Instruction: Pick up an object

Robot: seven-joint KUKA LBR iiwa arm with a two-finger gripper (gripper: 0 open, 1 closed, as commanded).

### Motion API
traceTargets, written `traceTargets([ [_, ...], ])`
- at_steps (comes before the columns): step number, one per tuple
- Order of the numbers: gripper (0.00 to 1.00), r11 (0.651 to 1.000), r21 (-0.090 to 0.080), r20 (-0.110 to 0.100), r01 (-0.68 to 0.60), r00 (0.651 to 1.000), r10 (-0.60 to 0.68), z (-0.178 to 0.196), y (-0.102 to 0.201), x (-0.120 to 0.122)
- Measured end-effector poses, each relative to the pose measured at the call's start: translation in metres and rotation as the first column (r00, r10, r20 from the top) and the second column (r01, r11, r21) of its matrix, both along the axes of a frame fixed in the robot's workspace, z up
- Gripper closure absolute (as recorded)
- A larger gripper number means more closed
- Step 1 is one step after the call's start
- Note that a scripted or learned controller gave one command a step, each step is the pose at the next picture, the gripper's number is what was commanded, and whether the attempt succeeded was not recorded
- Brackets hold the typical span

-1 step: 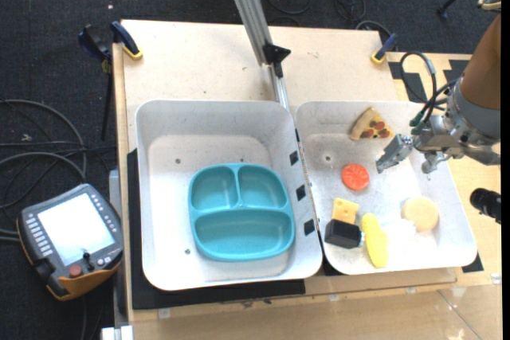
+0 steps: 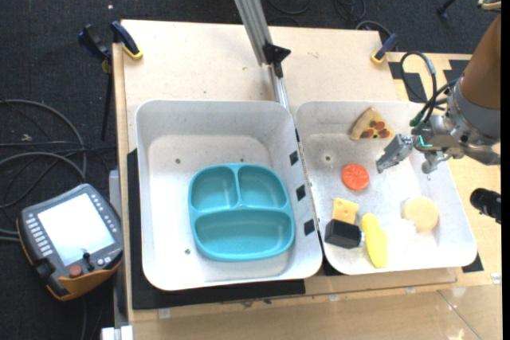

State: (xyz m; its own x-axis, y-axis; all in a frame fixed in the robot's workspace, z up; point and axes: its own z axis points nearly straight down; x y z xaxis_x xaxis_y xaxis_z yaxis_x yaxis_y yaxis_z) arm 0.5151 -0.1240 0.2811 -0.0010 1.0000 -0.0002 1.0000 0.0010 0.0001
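Observation:
My gripper [image 2: 413, 158] hangs over the right bin [image 2: 462, 199], its two grey fingers [image 2: 393, 153] spread open with nothing between them. Several toy foods lie in that bin. A pizza slice [image 2: 369, 125] is up and left of the gripper. A red tomato slice [image 2: 355, 177] lies just left of the left fingertip. A pale round bun [image 2: 421, 213] rests below the gripper. Near the bin's front sit a yellow cheese block [image 2: 345, 211], a black block [image 2: 343, 234] and a yellow banana [image 2: 375, 239].
The left bin [image 2: 155, 171] holds a blue three-part tray [image 2: 239, 211]. A slanted metal pole [image 2: 251, 4] crosses the bench's back, ending between the bins. A pendant with a screen [image 2: 68, 239] lies on the floor at left.

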Motion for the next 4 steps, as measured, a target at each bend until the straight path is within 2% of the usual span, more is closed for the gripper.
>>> traceTargets([
  [1, 0.0, 1.0, 0.001, -0.006, 0.0, 1.0, 0.0, -0.061, 0.006, 0.005],
  [2, 0.0, 1.0, 0.002, -0.008, 0.002, 1.0, -0.002, -0.121, 0.005, -0.004],
  [3, 0.0, 1.0, 0.002, -0.006, 0.001, 1.0, -0.001, -0.177, 0.013, 0.001],
  [4, 1.0, 1.0, 0.0, 0.0, 0.002, 1.0, -0.002, -0.164, 0.013, 0.002],
])
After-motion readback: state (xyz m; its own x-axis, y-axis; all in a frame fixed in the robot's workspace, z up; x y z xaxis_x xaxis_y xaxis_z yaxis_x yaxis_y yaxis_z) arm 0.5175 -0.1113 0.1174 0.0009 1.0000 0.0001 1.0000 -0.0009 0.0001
